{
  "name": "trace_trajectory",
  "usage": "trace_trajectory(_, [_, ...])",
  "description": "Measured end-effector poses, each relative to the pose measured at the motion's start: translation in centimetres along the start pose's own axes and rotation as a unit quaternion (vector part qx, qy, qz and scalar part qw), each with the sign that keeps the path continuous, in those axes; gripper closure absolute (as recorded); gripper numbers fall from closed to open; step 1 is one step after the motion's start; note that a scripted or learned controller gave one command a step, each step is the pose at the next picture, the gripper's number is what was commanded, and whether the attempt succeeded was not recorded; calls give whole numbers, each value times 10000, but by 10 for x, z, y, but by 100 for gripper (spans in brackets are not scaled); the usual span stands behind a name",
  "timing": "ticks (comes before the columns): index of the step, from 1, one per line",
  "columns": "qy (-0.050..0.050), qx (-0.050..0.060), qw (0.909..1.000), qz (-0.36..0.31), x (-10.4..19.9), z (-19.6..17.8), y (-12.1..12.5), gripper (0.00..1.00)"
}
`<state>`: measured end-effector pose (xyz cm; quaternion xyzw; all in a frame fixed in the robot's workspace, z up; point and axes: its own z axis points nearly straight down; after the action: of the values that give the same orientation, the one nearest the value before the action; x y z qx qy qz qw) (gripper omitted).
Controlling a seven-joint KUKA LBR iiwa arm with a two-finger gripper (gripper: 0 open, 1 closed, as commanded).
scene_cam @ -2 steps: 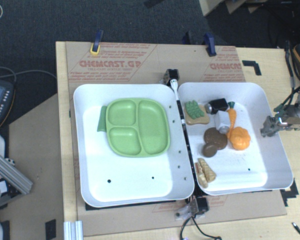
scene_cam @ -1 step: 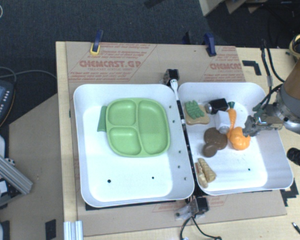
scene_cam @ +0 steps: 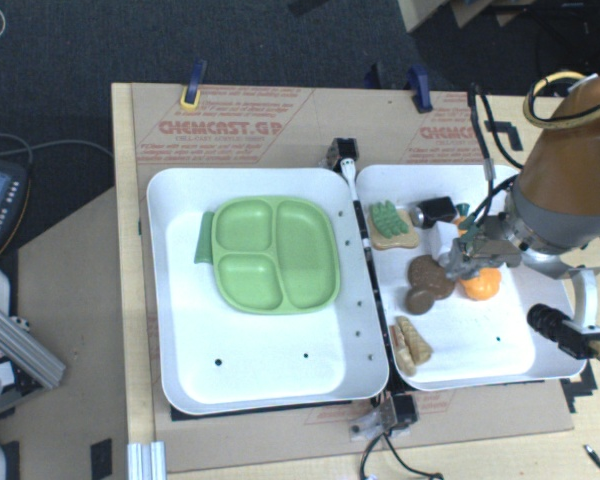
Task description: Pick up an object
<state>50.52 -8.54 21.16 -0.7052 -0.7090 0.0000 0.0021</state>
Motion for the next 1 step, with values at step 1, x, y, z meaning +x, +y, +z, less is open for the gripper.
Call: trace_trajectory(1, [-4, -24, 10000, -8, 56, -14, -4, 100])
